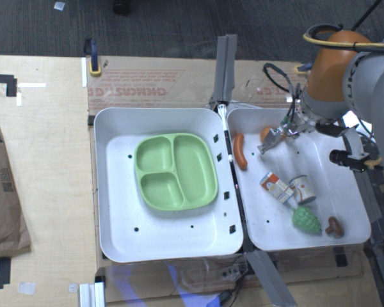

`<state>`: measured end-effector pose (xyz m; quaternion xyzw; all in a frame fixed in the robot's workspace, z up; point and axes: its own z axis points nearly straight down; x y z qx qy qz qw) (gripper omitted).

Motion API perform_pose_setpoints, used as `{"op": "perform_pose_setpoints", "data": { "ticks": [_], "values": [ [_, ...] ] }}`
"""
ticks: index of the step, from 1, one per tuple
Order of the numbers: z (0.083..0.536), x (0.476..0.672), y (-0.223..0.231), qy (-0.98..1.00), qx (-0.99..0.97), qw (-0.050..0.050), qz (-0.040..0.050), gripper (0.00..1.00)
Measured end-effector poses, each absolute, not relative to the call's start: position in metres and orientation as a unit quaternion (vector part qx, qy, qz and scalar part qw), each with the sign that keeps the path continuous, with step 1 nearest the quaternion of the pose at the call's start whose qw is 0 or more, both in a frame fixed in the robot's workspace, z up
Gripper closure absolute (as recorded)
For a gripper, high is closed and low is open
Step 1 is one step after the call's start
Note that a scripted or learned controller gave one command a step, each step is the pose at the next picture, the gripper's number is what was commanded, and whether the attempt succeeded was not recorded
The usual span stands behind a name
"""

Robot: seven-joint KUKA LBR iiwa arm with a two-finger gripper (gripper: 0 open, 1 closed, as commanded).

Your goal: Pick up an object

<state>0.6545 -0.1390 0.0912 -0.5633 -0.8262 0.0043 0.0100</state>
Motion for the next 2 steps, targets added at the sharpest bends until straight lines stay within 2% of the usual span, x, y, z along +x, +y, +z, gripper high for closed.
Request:
{"op": "perform_pose_setpoints", "data": {
  "ticks": [1,2],
  "values": [
    [0.1018,0.6574,-0.1411,-0.826,-0.564,0.001,0.0024,1.00],
    [0.1019,0.6570,-0.1410,-0.826,-0.564,0.002,0.0027,0.00]
  ]
}}
